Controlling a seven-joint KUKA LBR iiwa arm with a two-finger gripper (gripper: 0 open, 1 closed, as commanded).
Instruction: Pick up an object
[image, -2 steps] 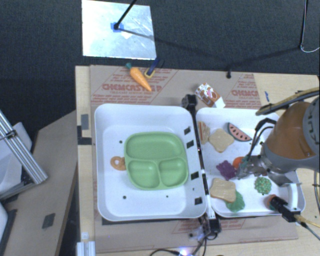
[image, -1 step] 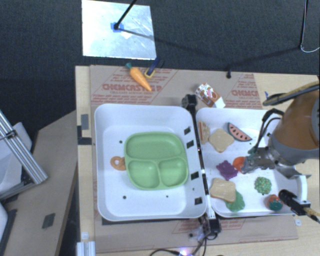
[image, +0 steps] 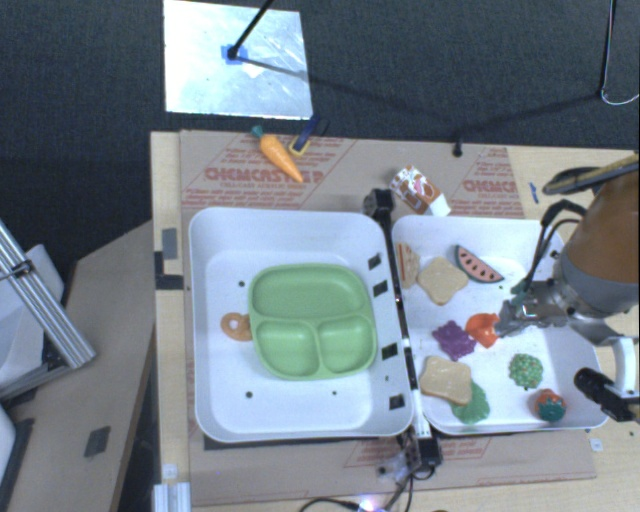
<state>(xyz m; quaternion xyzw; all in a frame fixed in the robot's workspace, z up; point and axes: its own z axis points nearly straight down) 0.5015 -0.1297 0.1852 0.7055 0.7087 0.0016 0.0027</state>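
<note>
Dark carpet surrounds a bench (image: 170, 300) covered in printed cardboard, where two shallow white bins sit side by side. In the left bin (image: 215, 250) lie a green divided tray (image: 305, 320) and a small orange ring (image: 236, 326) just beside it. The right bin (image: 500, 232) holds the toy food: a watermelon slice (image: 478, 266) toward the far side, a bread slice (image: 441, 279), a purple piece (image: 454, 339), a red-orange piece (image: 481, 327), another bread slice (image: 445, 379) lying on a green leaf (image: 474, 405), a broccoli floret (image: 525, 370) and a small red and green item (image: 548, 405) near the front right corner. A toy carrot (image: 279, 157) and a small carton (image: 418, 190) lie outside, on the far cardboard.

The arm reaches in from the right, and its gripper (image: 510, 318) hangs low, just beside the red-orange piece, which looks like the likeliest target. Whether the pincer is open or closed cannot be told from this angle.

To do this well, the tool should probably centre over the red-orange piece and straddle it rather than nudge it toward the purple piece, which sits touching or nearly touching it. A straight descent and a firm close before lifting would help.
</note>
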